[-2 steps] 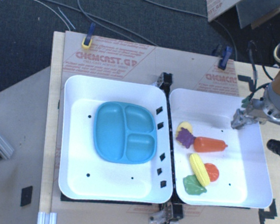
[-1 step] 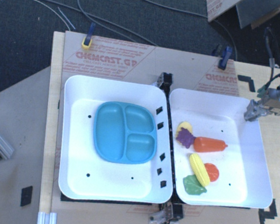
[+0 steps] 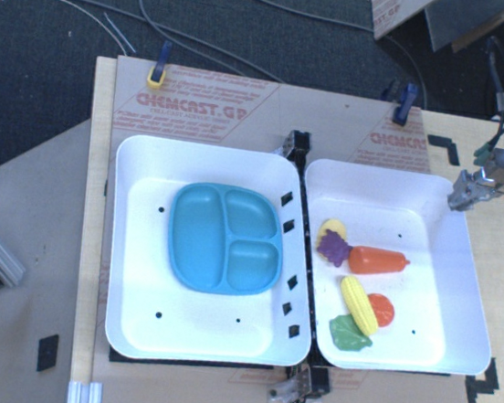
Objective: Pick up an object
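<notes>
**Camera view: toy food waits in the right bin while the gripper sits at the far corner**

Camera view looks down on a bench with two white bins side by side. The left bin (image 3: 127, 309) holds a blue plate (image 3: 226, 238). The plate has three little sections and it lies flat in the middle of its bin.

The right bin (image 3: 447, 295) holds all the toy food. An orange carrot (image 3: 378, 260) lies on its side near the middle. A purple toy (image 3: 333, 248) touches the carrot's left end. A small yellow piece (image 3: 333, 228) sits just behind the purple toy. Nearer to the front lies a yellow corn (image 3: 359, 304), tilted. A red tomato (image 3: 381, 310) sits just beside the corn on its right. A green toy (image 3: 349, 334) sits at the corn's front end, touching it.

The gripper (image 3: 467, 192) is up at the far right corner of the right bin, over the rim. It is well apart from the food. Nothing sits between its fingers. I cannot tell if the fingers are spread or pressed together, because they look small and blurry.

A brown board (image 3: 245, 112) with red letters lies under both bins. Two clamps, one yellow (image 3: 159, 71) and one blue (image 3: 404, 105), grip its far edge. Grey cables (image 3: 194, 13) curl on the dark floor behind the bench.
</notes>
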